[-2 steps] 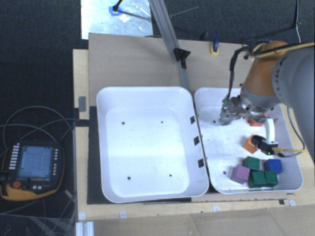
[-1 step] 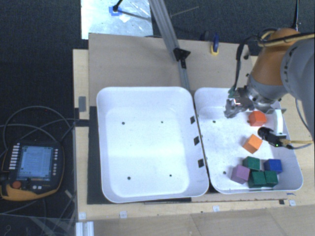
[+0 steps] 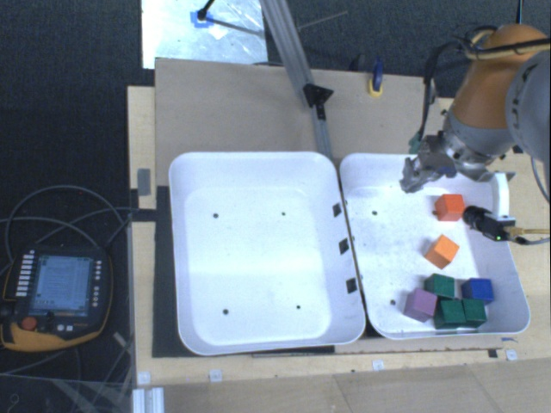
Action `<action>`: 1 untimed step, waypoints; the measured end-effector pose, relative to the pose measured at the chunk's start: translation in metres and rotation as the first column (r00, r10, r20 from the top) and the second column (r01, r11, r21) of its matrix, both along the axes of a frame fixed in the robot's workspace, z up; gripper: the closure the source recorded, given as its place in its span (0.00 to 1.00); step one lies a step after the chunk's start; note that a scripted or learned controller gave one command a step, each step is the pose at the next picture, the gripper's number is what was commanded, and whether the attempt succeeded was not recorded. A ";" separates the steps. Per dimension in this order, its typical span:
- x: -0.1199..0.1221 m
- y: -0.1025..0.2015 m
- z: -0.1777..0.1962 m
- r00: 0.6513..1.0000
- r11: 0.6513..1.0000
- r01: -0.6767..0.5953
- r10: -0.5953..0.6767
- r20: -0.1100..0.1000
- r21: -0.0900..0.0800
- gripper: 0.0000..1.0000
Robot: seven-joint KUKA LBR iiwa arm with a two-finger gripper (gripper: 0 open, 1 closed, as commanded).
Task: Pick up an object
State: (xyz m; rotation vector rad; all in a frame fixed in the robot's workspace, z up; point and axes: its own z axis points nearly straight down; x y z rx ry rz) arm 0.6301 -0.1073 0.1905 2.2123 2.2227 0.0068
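hand hangs over the far end of the right bin; whether its fingers are apart or together i cannot tell at this angle, and nothing shows between them. candidate objects all lie nearer the camera than the hand: red-orange block just beside it, orange block a little further on, then a tight cluster at the near corner: purple block, green blocks, blue block. judgement: the two loose blocks give finger room on all sides, so they are the easier picks; the cluster is packed, neighbours touching. left bin, away from the hand across the divider, serves as the drop side. pendant screen unreadable; no legible labels anywhere.
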 end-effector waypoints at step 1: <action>0.008 0.008 0.053 1.000 1.000 -0.001 0.001 0.002 0.000 1.00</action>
